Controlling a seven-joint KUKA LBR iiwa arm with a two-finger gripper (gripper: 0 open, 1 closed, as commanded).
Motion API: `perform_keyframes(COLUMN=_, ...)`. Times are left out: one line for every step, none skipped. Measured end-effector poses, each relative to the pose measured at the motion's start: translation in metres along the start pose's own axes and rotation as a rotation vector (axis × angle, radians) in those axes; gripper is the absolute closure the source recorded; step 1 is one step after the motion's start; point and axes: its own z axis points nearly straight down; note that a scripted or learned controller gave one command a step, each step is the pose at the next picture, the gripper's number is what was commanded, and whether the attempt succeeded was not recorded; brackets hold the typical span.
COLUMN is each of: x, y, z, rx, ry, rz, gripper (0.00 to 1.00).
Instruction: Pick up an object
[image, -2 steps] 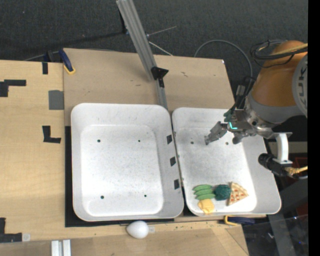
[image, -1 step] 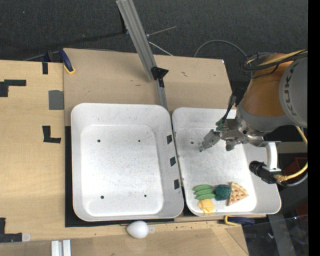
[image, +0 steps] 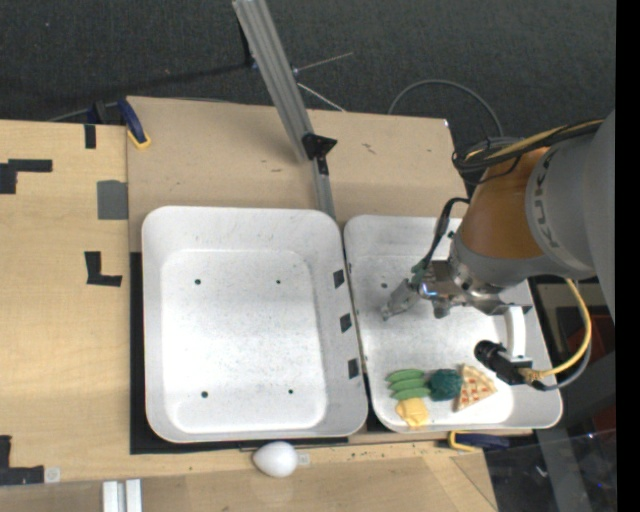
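White egg (image: 275, 459) sat on the desk's near edge. Green toy (image: 407, 381), dark green toy (image: 444, 382), yellow toy (image: 412, 410) and pizza slice (image: 475, 387) lay in the right bin's (image: 380, 240) near corner. Above its middle hung the gripper (image: 418, 295), fingers spread, grasping nothing.

The arm (image: 540, 215) is cut off at the right edge; its wrist hides part of the right bin (image: 375, 250).

one grey arm entering from the right, orange band above the wrist, black and yellow cables trailing along its lower side, wrist angled down and leftward, end effector (image: 412, 293) at the tip, two slim fingers splayed apart, nothing between them
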Motion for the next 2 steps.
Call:
perform_keyframes(x=0.000, y=0.000, z=0.046, rx=-0.007, ry=-0.001, rz=0.000, gripper=0.00)
perform_keyframes(x=0.001, y=0.000, z=0.035, rx=-0.007, ry=0.001, rz=-0.002, gripper=1.00)
